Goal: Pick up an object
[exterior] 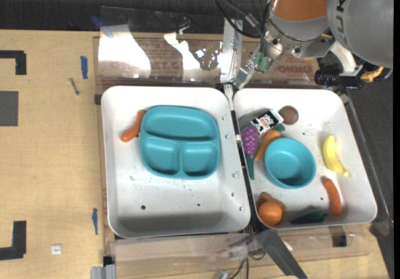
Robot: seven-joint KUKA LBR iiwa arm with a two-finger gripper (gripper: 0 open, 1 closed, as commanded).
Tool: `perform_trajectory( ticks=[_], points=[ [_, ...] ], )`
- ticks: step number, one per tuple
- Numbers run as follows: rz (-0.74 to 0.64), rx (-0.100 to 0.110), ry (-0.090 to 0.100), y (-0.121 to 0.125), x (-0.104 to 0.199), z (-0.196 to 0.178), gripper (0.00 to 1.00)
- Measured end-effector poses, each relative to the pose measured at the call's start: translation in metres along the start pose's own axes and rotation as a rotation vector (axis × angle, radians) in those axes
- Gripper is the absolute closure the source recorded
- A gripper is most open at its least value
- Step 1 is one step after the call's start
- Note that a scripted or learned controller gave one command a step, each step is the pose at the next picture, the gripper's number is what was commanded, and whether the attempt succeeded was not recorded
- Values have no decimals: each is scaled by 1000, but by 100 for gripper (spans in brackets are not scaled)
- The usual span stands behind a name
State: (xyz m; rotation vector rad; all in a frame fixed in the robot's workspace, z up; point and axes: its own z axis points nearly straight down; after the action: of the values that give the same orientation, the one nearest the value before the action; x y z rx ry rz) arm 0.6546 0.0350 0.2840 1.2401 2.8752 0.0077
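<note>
Gripper [245, 74] of mine, its grasp state impossible to tell from above, hangs over the far rim between the bins, clear of the candidates crowding the right bin [359, 146]: blue bowl [289, 162], banana [333, 154], grapes [249, 139].

Honestly not much to read here. The grey arm [369, 5] has big dark letters on its casing, up and right of the teal bowl [289, 162], and I can make out "UK", cut off by the frame edge. The small black-and-white carton [267, 121] just above that bowl has print, too small to read.
</note>
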Motion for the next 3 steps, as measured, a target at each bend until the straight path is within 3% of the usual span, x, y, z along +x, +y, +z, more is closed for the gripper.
perform_trajectory(
  ticks=[1,2,3],
  points=[
    [26,10,6,-59,-10,41,100],
    [-10,4,3,-7,-15,22,100],
    [11,3,-1,-61,-60,-8,100]
  ],
)
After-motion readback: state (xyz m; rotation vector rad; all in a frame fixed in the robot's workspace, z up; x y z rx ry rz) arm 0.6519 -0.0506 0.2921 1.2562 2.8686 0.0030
